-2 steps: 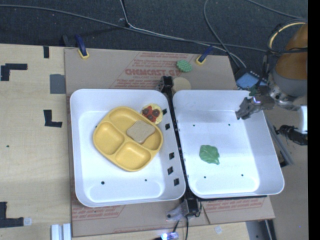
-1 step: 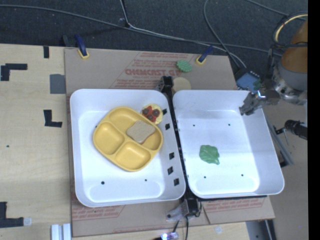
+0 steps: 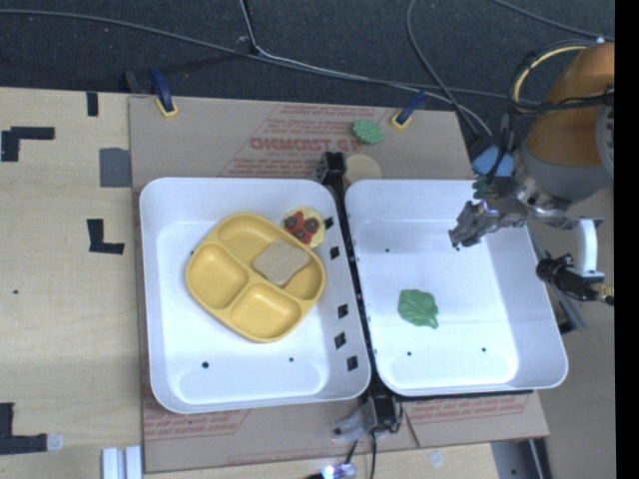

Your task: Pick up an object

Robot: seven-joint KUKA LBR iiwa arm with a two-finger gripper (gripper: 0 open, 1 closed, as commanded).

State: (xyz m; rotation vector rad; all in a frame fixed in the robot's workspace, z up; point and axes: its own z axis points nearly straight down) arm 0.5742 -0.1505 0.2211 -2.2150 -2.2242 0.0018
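A green leafy piece (image 3: pixel 418 307) lies on the floor of the right bin (image 3: pixel 519 367), near its middle. My gripper (image 3: pixel 466 230) hangs over the upper right part of that bin, up and to the right of the green piece and apart from it. Nothing shows between its dark fingers. In the left bin (image 3: pixel 170 367) sits a yellow divided plate (image 3: pixel 250 277) bearing a tan slice of bread (image 3: pixel 281 261) and a small red and dark item (image 3: pixel 303 227) at its top rim.
A small green dotted object (image 3: pixel 367 131) lies on the cardboard behind the bins, beside a pale disc (image 3: pixel 361 166). Black clips join the two bins along the centre seam. Cables run across the dark floor at the back.
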